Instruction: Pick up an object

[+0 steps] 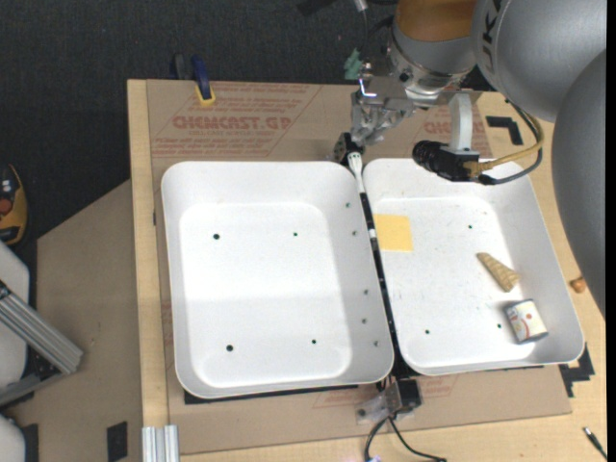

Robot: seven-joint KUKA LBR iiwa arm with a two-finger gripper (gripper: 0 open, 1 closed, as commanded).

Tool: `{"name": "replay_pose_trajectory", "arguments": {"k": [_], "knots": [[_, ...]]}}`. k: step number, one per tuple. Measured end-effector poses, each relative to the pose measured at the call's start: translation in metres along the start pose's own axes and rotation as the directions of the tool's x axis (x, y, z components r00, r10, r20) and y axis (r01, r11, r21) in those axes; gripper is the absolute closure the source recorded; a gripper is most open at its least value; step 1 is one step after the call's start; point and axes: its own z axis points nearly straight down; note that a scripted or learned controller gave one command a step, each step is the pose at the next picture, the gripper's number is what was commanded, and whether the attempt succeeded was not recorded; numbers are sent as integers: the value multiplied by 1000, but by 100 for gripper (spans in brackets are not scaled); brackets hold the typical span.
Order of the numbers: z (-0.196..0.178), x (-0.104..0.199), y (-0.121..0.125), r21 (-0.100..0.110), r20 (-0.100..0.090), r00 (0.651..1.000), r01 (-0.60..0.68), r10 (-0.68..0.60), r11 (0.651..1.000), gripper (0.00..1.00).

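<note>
Three things lie in the right bin. A flat yellow square sits near its left wall. A tan wedge-shaped piece lies toward the right. A small white box with a red mark rests near the front right corner. My gripper hangs at the back of the bench, over the far end of the ridge where the two bins meet. It is behind and to the left of the yellow square, and nothing shows in its grasp.
The left bin stands beside the right one. A black fitting with a yellow cable hangs over the right bin's back rim. A blue and yellow clamp sits at the board's back left. The arm's grey body looms over the right side.
</note>
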Motion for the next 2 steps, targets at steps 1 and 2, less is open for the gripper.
{"name": "replay_pose_trajectory", "arguments": {"k": [1,2], "knots": [[-4,74,2,-10,4,1000,-5,5,1000,100],[-50,145,2,-13,1,1000,-4,4,1000,100]]}}
